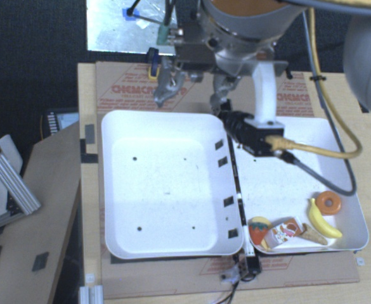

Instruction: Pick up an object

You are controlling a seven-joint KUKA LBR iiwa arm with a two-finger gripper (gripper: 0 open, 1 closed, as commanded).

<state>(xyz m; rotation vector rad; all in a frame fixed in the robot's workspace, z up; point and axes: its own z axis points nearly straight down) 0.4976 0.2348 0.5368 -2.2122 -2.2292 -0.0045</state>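
- Jaws [191,94]: one pair, spread apart with nothing between the fingers, hanging above the far rim where the two bins meet.
- Bins: two, side by side on the counter [90,189]. The left bin [166,182] lies just below the jaws; the right bin [286,182] lies below and to their right.
- Objects, all well apart from the jaws, in the right bin's near corner: one banana [322,219], one orange ring [328,202], one red-and-white packet [283,232], one orange-red fruit [259,229], one cone-shaped piece [313,235].
- Step judged: approach, with no object grasped yet.
- Next move calls for: travel toward the near right corner, descent over a single item, probably the banana, then closing.
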